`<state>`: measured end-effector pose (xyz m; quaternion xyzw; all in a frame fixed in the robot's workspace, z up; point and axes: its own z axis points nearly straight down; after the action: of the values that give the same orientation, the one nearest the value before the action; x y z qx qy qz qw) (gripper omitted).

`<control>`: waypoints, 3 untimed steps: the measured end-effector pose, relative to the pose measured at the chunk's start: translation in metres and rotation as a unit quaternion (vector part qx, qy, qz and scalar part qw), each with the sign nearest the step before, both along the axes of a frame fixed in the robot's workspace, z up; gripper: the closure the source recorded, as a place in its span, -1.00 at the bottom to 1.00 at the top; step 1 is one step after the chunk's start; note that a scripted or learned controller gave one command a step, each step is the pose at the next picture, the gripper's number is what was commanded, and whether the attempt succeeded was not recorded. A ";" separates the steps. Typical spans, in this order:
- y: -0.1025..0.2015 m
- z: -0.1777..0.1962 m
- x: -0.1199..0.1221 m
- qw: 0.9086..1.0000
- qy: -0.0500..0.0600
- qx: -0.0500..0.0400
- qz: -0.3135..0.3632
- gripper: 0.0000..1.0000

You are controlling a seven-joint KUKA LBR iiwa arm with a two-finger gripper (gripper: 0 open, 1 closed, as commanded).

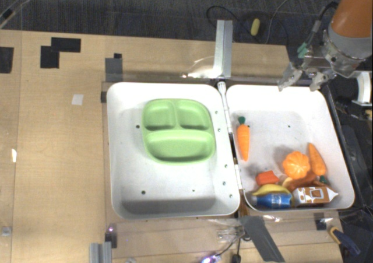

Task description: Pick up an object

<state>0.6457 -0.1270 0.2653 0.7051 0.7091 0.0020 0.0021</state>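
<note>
The gripper [302,80] hangs over the far right corner of the right bin [280,110], its two fingers spread apart with nothing between them. One fingertip [285,84] sits at the bin's far rim; the other lies just to its right. Above the gripper, the arm's orange band [354,5] is at the upper right.

All candidate objects lie in the right bin, well apart from the gripper. A carrot [243,139] lies along the bin's left wall, green top toward the far side. In the bin's near right corner is a cluster: an orange fruit [296,164], a second carrot [317,160] just right of it, a small red item [267,177], a banana [271,189], a blue item [273,200] and a small carton [312,195].

The left bin [125,139], touching the right bin's left side, holds a green divided plate [178,129].
</note>
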 end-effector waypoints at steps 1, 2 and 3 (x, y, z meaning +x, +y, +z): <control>-0.033 -0.132 -0.030 1.000 0.001 0.000 -0.004 -1.00; -0.031 -0.175 -0.074 1.000 -0.003 0.000 0.018 -1.00; -0.030 -0.174 -0.153 0.992 -0.007 -0.004 0.128 -1.00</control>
<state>0.4927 -0.1575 0.0913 0.6085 0.7935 0.0045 0.0091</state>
